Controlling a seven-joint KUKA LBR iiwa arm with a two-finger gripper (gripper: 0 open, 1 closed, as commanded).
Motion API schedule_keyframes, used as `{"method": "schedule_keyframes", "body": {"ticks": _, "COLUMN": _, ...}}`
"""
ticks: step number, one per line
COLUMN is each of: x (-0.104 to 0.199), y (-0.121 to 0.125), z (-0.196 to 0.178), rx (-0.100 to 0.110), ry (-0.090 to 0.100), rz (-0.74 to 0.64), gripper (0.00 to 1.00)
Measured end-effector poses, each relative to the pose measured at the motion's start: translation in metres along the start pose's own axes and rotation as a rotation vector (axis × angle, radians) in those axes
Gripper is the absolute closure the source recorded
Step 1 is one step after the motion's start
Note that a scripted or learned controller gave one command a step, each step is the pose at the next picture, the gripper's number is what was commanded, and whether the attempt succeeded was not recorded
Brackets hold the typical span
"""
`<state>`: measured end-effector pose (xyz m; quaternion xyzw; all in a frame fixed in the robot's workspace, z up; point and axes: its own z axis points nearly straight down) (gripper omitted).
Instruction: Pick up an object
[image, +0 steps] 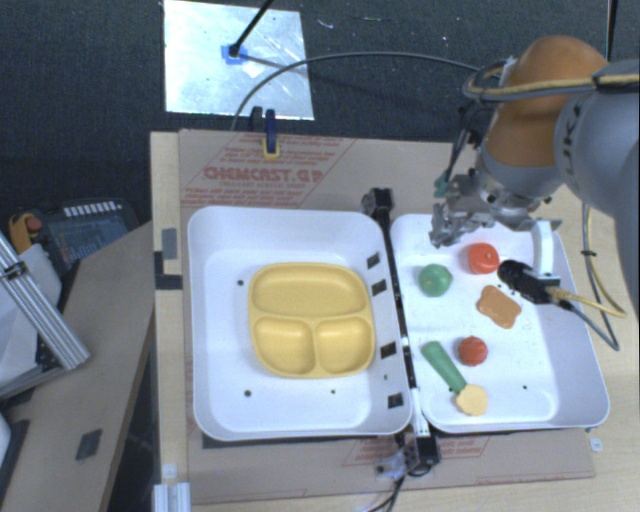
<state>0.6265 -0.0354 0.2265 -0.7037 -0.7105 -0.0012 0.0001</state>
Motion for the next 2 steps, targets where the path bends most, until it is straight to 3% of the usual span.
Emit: {"method": "schedule_keyframes", "body": {"ticks": 2, "x": 0.117, "y": 0.001, "z": -0.006, "rx": -0.001, "ry": 0.0, "rz": 0.0, "gripper": 1.0}}
